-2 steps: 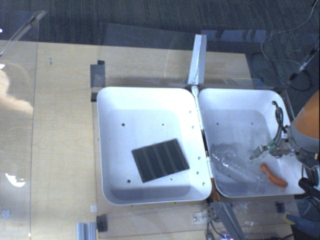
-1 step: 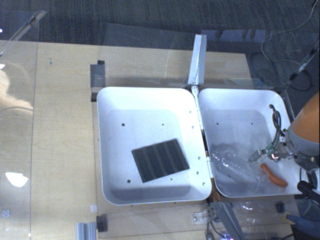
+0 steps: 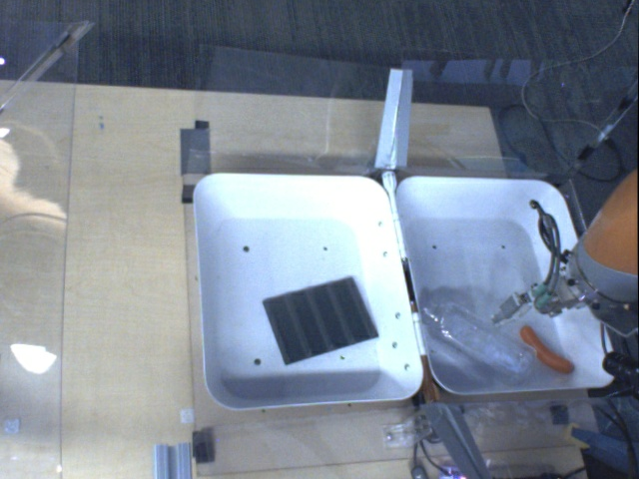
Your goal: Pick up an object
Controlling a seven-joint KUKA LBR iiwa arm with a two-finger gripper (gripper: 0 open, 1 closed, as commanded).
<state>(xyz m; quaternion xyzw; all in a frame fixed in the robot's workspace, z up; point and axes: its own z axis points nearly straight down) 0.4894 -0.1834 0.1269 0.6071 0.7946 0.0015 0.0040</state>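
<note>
While reaching in from the right edge, hangs the gripper low inside the right bin, toward its near right part. Cannot tell whether spread, pressed together or pinching anything: too small and blurred at that spot. Carries an orange band above the wrist, with dark cables looping beside it. Just below the gripper tip, on the bin floor: a clear crumpled plastic bottle, lying on its side, slanting from upper left to lower right. Just right of the bottle's near end: a small orange carrot-shaped object, lying flat, near the gripper; cannot tell about contact. Over in the left bin: a dark ribbed rectangular mat, lying flat and turned at a slant, toward the front, well apart from the gripper. Between the two bins at the back: a metal divider bar, running away across the wooden bench
</note>
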